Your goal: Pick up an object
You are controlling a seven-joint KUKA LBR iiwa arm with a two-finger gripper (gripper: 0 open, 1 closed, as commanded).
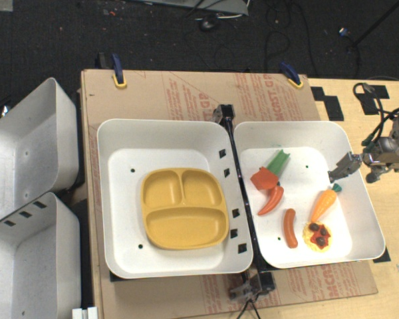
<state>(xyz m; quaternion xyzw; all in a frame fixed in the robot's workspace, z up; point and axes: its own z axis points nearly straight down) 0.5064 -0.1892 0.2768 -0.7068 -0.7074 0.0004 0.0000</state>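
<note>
Left bin holds a yellow tray; right bin, toy food; fingers' spread unclear.

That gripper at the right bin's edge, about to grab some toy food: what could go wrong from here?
1. The gripper sits close to the right bin's rim, so it might bump the wall as it descends.
2. The toy carrot and pizza slice touch; grabbing one could drag the other.
3. The chili pepper lies against the red pepper, and the sausage is slim and round, so fingers may slip or catch two.
</note>
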